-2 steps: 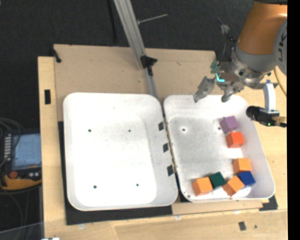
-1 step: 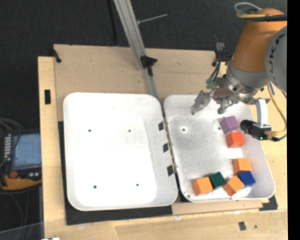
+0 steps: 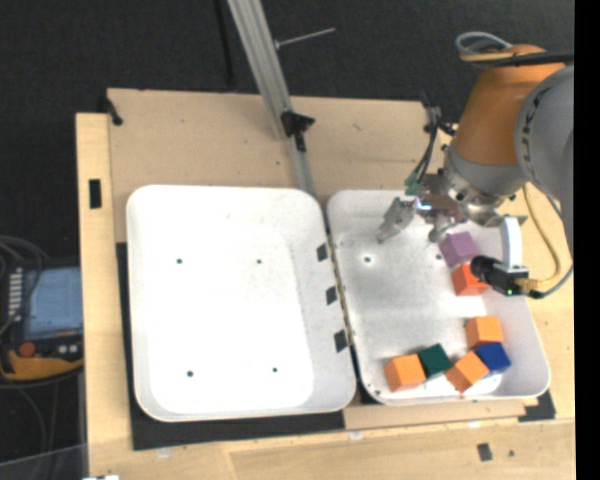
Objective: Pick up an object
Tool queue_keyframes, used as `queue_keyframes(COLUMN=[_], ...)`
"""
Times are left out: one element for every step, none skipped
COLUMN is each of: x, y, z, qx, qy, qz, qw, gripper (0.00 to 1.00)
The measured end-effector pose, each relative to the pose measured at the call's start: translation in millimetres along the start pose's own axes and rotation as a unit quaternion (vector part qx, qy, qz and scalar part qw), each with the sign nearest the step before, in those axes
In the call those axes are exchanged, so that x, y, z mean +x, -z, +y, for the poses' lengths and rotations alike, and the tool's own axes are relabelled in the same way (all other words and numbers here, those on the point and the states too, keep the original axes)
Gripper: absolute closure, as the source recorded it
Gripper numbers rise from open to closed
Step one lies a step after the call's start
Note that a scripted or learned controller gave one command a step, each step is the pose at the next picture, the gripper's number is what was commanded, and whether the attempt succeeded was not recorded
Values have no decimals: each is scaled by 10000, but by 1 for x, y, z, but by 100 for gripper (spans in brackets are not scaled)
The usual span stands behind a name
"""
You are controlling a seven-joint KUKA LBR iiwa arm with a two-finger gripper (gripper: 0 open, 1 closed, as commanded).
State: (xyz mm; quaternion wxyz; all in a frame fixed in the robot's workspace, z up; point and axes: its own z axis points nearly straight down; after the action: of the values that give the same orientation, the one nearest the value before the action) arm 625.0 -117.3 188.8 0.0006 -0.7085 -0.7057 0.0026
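My gripper point(image 3: 416, 228) hangs over the far part of the right bin point(image 3: 380, 298), its two fingers spread open with nothing between them. A purple block point(image 3: 460, 245) lies just right of the right finger, and a red-orange block point(image 3: 467, 279) sits right behind it toward the front. Along the bin's front edge are an orange block point(image 3: 404, 370), a dark green block point(image 3: 435, 358), another orange block point(image 3: 468, 370) and a blue block point(image 3: 491, 355). A third orange block point(image 3: 483, 329) lies just above the blue one.
The left bin point(image 3: 225, 298) stands beside the right one, with small black clips between them. A slanted metal post point(image 3: 265, 63) rises at the back. The arm's orange band point(image 3: 495, 108) fills the upper right.
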Motion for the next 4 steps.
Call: queue_keyframes(x=[8,8,10,8], y=[-56,-41,23,73], z=[0,2,8,9], qx=[2,-42,-61,-58], qy=[1,-29,42,40], qz=[4,21,12,11], qw=[10000,10000,10000,10000], gripper=[0,100,100,100])
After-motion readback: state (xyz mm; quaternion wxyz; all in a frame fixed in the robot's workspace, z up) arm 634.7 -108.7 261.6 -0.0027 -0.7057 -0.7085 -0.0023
